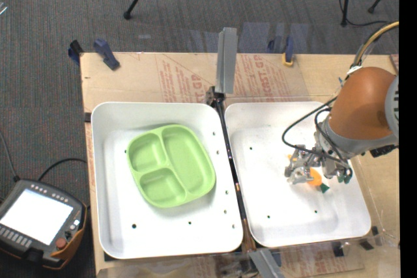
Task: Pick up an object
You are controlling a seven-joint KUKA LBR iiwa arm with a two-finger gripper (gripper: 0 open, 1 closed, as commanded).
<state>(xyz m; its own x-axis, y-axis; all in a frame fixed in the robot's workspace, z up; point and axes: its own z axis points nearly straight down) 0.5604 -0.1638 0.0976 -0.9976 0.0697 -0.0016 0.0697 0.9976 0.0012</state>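
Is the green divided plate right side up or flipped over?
Right side up: the green plate in the left bin shows its three hollow compartments facing the camera.

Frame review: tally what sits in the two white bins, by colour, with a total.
Green divided plate, left bin: 1
Small orange object with a green bit, right bin, under the gripper: 1
Total: 2
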